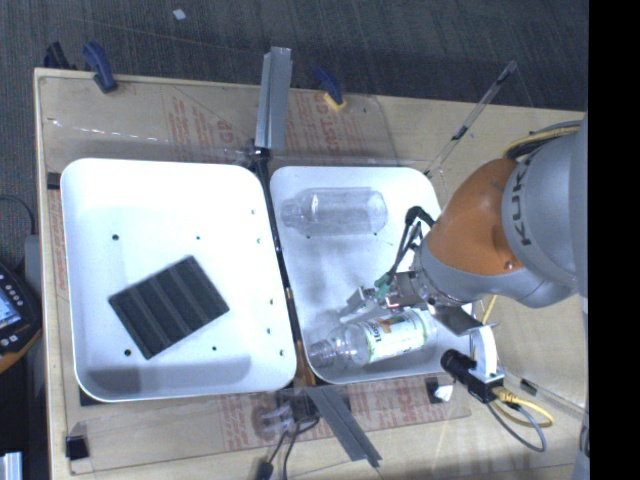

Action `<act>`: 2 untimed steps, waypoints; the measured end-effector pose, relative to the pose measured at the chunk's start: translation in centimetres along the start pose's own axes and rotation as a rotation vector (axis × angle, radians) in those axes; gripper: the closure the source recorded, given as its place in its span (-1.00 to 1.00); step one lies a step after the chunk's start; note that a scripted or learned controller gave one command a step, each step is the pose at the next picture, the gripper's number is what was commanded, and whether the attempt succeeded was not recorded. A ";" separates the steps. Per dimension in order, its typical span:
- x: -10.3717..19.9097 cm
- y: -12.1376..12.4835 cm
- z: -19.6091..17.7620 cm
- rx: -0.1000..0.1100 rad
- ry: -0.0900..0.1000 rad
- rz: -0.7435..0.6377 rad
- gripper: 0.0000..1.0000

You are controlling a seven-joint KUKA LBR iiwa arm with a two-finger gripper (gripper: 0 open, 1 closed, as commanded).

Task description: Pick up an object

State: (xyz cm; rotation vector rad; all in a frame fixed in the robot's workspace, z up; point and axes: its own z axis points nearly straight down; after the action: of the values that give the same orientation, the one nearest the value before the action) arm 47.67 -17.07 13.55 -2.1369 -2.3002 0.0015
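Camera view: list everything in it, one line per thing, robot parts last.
Bins: two, white, side by side on the bench.
Ridged pad: one, black, lying flat in the left bin.
Clear bottle: one, transparent, on its side at the far end of the right bin.
Labelled bottle: one, clear with a white and green label, on its side at the near end of the right bin.
Clamps: two, blue, on the bench's far edge.
Arm: one, grey with an orange band, over the right bin.
Gripper: one, just above the labelled bottle.
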 end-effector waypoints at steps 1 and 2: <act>-1.1 -0.1 -1.4 -0.001 0.000 -0.053 -1.00; -4.5 7.4 3.8 0.002 0.001 0.172 -1.00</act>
State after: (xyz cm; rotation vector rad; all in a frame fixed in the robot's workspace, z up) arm 55.34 -20.98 9.76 -2.3249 -2.1077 0.0027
